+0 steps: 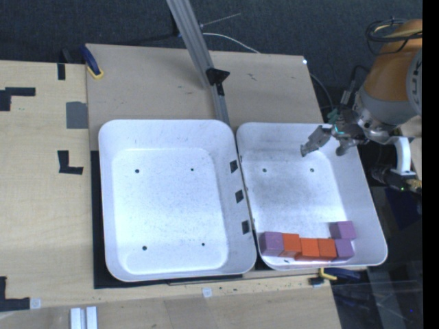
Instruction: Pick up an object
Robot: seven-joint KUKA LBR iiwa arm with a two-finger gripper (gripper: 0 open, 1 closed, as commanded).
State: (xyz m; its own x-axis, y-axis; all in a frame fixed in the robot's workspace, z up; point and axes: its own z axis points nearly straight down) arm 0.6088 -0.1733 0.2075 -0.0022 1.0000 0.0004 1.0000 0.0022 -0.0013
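Note:
My gripper [326, 144] hangs over the far right part of the right bin [295, 184], its two fingers spread apart with nothing between them. Several blocks lie in a row along the near edge of that bin: a purple block [272, 242] at the left, orange blocks [309, 247] in the middle, and a purple block [343, 232] at the right end. The gripper is well away from the blocks, toward the bin's far side.
The left bin [168, 197] sits beside the right one. A slanted metal pole [195, 43] crosses behind the bins. A blue and yellow clamp [92, 64] lies at the bench's far left corner.

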